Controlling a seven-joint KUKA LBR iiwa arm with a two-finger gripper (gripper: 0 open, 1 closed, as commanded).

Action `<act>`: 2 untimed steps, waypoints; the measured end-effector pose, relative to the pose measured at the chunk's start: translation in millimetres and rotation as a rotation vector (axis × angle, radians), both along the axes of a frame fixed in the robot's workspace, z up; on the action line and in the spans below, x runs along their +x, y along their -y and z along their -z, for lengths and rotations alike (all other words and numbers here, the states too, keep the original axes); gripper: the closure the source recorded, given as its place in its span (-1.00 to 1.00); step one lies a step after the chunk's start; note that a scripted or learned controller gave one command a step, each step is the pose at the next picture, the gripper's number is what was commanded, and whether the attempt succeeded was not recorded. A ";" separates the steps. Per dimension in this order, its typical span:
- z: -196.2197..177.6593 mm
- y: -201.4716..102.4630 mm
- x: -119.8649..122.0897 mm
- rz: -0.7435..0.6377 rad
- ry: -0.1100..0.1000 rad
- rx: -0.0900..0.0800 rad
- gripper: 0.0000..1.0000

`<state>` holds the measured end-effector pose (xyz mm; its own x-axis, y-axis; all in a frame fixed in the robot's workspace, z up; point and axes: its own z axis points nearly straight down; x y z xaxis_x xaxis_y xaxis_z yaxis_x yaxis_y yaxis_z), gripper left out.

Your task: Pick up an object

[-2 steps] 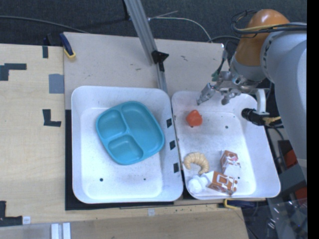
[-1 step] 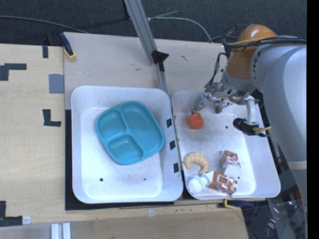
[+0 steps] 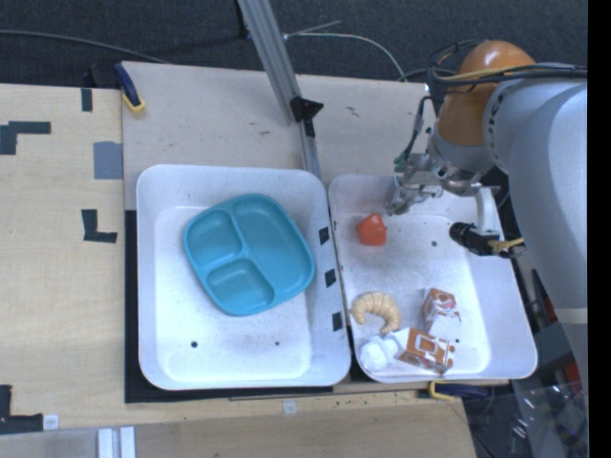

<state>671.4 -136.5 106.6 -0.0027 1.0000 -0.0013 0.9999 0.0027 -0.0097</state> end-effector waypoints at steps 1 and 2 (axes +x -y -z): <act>-46.2 -3.9 7.8 0.001 0.013 0.001 1.00; -110.2 -2.2 8.3 0.001 0.015 0.000 1.00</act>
